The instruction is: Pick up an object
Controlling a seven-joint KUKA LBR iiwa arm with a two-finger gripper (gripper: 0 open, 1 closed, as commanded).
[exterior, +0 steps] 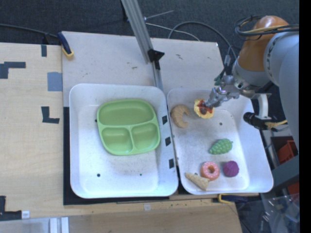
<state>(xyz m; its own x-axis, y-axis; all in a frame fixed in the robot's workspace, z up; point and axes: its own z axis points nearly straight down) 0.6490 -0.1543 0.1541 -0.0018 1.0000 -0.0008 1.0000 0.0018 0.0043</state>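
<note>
The gripper [210, 102] sits right over a small yellow-and-red toy [203, 108] at the far end of the right bin [252, 176], just beside the croissant [180, 115]. Whether the jaws are clenched on it I cannot tell; judging by its place, no lift has begun.

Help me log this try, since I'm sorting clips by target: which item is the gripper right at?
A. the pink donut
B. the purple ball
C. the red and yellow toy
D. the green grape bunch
C: the gripper sits right at the red and yellow toy near the far edge of the right bin, well away from the other items.
</note>
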